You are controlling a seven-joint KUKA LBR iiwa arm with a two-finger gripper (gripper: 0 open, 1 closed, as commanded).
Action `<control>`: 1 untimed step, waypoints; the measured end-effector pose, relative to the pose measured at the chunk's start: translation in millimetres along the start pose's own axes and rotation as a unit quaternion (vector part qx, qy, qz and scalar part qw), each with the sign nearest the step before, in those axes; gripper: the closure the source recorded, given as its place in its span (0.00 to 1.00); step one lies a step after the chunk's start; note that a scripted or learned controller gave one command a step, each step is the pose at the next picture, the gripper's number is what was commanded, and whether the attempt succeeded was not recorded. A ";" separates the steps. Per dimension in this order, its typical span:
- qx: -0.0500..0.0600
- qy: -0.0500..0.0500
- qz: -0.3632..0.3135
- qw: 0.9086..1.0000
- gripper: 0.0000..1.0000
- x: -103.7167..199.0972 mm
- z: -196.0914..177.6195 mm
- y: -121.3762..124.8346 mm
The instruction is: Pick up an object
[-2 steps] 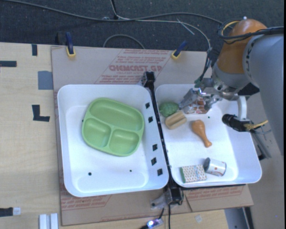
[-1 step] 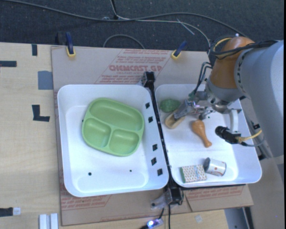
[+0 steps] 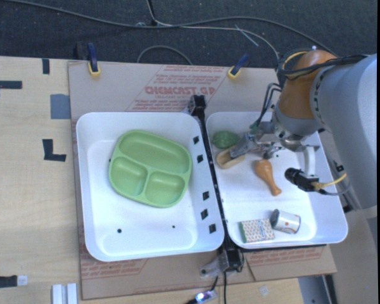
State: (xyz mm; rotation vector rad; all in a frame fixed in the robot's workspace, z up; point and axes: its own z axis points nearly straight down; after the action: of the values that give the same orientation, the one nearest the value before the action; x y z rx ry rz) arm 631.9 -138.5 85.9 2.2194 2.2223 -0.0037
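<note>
From the overhead camera we saw the claw (image 3: 244, 148) low in the right bin (image 3: 323, 233), though we could not tell its state. It hovered at a tan wooden piece (image 3: 228, 159), which we judged light, stiff, best pinched across its width.

I see a light wooden bench (image 3: 25, 189) marked with dark tape pieces, a cardboard sheet (image 3: 171, 87) clamped along its far edge — beyond it, dark carpet (image 3: 63, 18) crossed by thin cables (image 3: 145, 5). Even, soft light.
</note>
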 end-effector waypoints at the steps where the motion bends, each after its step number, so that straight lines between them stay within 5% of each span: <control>1: -0.004 0.002 0.000 1.000 1.00 2.3 -12.8 2.6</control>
State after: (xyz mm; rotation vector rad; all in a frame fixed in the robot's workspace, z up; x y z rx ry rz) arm 634.5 -136.2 98.7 2.2174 2.2213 0.0092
